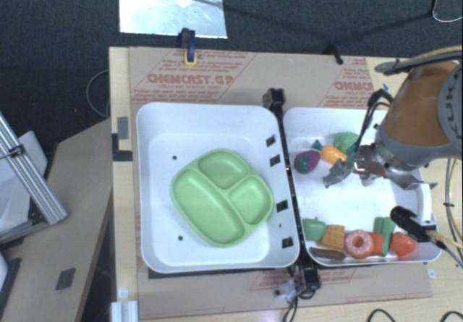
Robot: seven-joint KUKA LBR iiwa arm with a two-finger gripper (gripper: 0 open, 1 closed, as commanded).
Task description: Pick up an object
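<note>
Orange toy (333, 154) near right bin's (362, 201) far edge, just beside gripper (338, 174); fingers' opening impossible to tell. Best lowered straight, clear of purple neighbour (307, 161).

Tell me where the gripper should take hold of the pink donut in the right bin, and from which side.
Judging from this view, the pink donut lies flat in a row against the right bin's near wall, waffle piece on its left. Come straight from above and pinch across the ring's near and far sides, as its flanks look crowded.
</note>
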